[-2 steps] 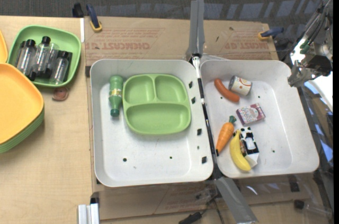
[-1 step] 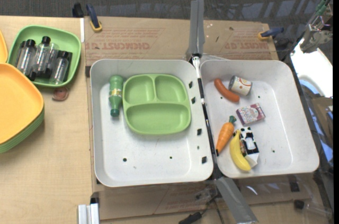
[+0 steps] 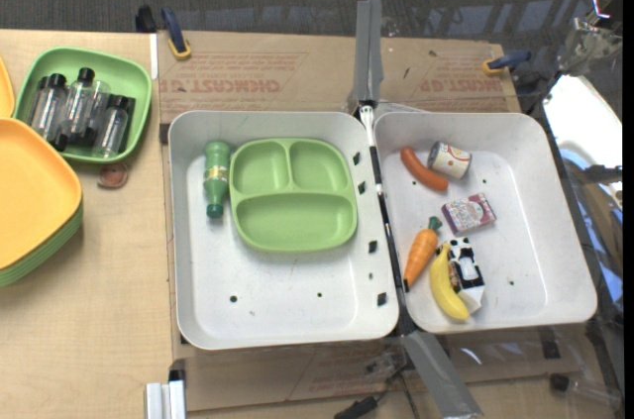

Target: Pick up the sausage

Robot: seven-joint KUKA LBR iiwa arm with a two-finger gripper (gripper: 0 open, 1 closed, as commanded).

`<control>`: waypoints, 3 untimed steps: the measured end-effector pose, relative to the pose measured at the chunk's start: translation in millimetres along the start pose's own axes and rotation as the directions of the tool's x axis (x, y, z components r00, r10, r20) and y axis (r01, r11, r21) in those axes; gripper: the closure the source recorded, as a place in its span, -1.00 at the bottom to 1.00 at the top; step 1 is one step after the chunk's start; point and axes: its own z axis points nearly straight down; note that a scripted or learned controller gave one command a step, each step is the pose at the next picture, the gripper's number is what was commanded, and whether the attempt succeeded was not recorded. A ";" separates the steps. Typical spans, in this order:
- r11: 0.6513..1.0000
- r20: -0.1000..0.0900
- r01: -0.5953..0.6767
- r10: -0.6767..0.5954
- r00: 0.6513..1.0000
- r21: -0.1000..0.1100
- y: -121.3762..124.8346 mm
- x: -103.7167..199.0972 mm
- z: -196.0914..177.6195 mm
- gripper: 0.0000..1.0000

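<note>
Right bin [image 3: 580, 306], far-left part: there, the sausage [image 3: 424, 168], red-orange, lying flat on the white floor at a slant, upper end toward the bin's back-left, lower end pointing at the small can [image 3: 450, 158] just beside it, maybe touching. Well apart from the pink packet [image 3: 468, 213], the carrot [image 3: 421, 252] and the banana [image 3: 446, 286] nearer the front. Over in the left bin [image 3: 188, 298], just a green divided plate [image 3: 293, 193] and a green bottle [image 3: 216, 176], no bother here. As for the gripper, open or closed: cannot tell. Looks like a toy piece, so probably light, smooth-skinned, rounded, likely to roll or squirt out under a pinch off centre. Best taken across the narrow width near the middle, or slightly toward the upper end, away from the can, closing square to the long axis. Crowded on the can side, so little room there; risk of nudging the can or clamping both together.
</note>
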 end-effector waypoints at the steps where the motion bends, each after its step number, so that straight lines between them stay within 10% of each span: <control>1: 0.862 0.001 -0.507 0.507 0.862 0.002 -54.5 -16.5 -58.9 1.00; 2: 0.535 0.004 -0.845 0.845 0.535 0.004 -64.4 -24.2 -44.8 1.00; 3: 0.457 0.002 -0.889 0.889 0.457 0.002 -21.8 -25.5 -55.4 1.00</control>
